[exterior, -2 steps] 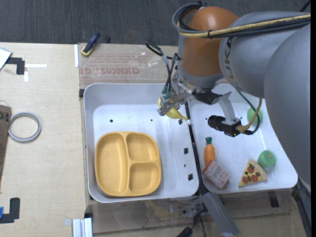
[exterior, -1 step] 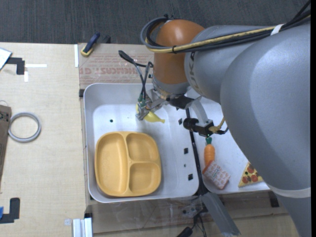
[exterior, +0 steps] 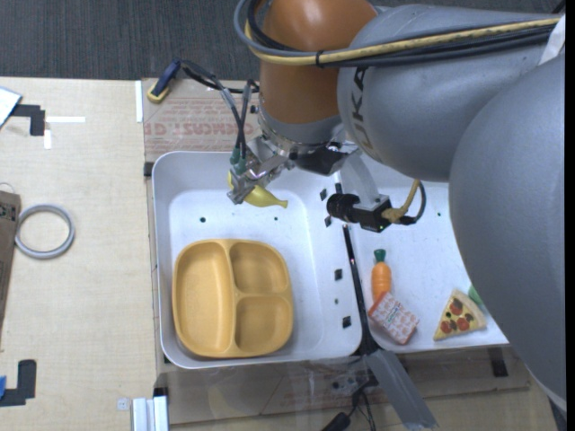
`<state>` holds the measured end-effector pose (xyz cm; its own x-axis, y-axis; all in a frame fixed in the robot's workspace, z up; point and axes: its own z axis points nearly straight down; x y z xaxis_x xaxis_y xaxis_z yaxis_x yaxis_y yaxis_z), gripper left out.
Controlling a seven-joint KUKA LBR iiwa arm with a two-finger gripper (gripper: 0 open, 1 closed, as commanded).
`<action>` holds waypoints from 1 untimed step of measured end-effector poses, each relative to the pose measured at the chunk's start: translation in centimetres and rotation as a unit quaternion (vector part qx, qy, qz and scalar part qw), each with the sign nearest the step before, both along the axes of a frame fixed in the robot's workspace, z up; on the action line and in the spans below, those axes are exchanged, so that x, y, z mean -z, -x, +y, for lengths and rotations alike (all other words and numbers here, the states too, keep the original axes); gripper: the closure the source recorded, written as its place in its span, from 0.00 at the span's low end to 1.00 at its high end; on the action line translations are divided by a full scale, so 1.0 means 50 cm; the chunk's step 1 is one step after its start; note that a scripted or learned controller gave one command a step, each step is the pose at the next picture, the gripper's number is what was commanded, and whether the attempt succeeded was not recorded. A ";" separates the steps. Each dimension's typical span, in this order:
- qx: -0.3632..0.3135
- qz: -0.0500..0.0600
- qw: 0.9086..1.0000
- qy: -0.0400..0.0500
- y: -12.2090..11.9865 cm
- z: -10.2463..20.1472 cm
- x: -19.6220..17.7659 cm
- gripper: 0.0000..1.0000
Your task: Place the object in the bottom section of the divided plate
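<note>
One banana (exterior: 263, 197) between claw (exterior: 241, 185) fingers

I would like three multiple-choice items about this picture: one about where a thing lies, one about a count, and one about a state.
1. Where does the divided plate lie?
A. in the left bin
B. in the right bin
C. on the wooden bench outside the bins

2. How many sections does the divided plate have?
A. two
B. three
C. four

3. What is the state of the yellow banana-shaped object?
A. it lies in the plate's bottom section
B. it lies in the right bin beside the carrot
C. it is at the gripper, above the plate, outside every section

Answers:
1. A, since the plate rests on the floor of the left bin.
2. B, since ridges split it into one long section and two smaller ones.
3. C, since the yellow object shows at the gripper's tip over the white bin floor, apart from the plate.
</note>
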<state>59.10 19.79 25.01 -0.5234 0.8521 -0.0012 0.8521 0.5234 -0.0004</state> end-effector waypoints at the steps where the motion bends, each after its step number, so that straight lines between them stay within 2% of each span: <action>1: -0.082 0.002 0.997 0.000 0.062 -0.026 0.115 1.00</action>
